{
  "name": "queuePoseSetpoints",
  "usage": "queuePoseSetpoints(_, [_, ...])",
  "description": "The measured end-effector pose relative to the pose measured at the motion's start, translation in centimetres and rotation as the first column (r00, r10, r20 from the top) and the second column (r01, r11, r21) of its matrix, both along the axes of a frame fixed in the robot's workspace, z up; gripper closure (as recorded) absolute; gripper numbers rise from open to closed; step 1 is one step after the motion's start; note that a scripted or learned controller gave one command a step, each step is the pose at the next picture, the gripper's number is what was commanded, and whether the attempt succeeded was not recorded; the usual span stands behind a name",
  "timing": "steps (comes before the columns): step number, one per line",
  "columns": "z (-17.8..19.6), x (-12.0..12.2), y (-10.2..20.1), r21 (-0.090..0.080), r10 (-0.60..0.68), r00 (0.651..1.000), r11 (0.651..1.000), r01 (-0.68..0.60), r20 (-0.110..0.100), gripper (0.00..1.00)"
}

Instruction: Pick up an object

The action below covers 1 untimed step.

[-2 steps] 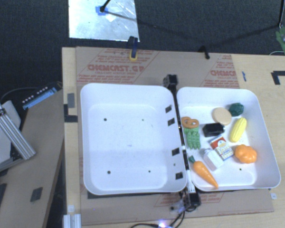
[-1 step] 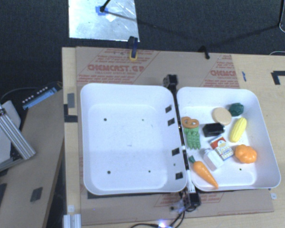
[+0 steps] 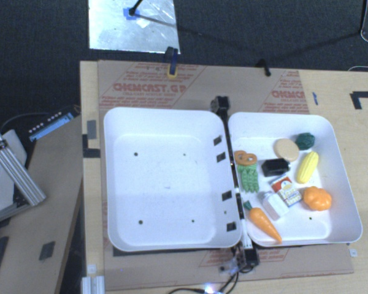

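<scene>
Your targets sit crowded in the right shallow white bin (image 3: 340, 164): orange plastic carrot (image 3: 263, 222), yellow corn cob (image 3: 307, 166), orange pumpkin (image 3: 317, 198). I cannot tell the hand's state. Tight packing risks pinching two things or slipping off.

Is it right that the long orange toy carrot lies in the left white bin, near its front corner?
Not quite. The camera view shows the long orange toy carrot in the right white bin, near its front left corner, beside the divide between the bins. The left white bin does not hold it.
</scene>
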<state>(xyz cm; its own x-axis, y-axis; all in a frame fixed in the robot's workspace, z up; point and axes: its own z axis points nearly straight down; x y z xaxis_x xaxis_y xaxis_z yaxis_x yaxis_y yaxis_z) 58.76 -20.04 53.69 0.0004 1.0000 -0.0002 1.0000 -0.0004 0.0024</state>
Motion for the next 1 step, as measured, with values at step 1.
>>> queuePoseSetpoints(1, [-0.19,5.17,-0.55,-0.003,0.006,1.000,1.000,-0.006,0.002,1.00])
